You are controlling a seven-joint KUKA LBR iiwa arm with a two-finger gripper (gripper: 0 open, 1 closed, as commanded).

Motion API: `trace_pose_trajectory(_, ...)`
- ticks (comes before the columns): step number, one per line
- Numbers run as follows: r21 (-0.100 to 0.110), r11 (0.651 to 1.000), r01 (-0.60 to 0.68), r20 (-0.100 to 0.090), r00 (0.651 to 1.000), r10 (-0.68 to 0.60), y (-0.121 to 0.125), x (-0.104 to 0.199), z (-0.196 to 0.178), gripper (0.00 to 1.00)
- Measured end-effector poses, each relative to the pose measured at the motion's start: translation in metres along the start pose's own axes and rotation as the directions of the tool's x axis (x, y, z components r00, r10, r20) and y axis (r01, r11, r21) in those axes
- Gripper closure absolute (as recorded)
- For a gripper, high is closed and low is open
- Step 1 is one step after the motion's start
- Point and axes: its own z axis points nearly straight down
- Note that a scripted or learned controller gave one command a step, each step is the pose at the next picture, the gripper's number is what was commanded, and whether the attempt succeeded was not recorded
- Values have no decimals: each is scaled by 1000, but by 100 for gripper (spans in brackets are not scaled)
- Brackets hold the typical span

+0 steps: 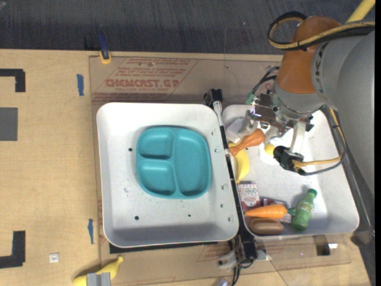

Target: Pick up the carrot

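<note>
— Camera view: where is the orange tapered carrot [266, 211]?

— Low in my right shallow white bin [339, 216], beside the green plastic bottle [303, 208]. My two-finger gripper [266, 126] hangs above the bin's upper left; whether it's open, I can't tell.

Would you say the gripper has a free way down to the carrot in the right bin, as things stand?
Probably yes. The carrot lies uncovered near the front of the right bin, but a green bottle and a brown item crowd it. The gripper is over the bin's far end.
</note>
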Motion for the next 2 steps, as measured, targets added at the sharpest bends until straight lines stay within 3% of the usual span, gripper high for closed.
trace_pose_trajectory(1, -3, 1000, -1, 2, 1000, 1, 1, -2, -1, 0)
trace_pose_trajectory(2, -3, 973, 230, 3, 973, -230, -31, -62, -1, 0)
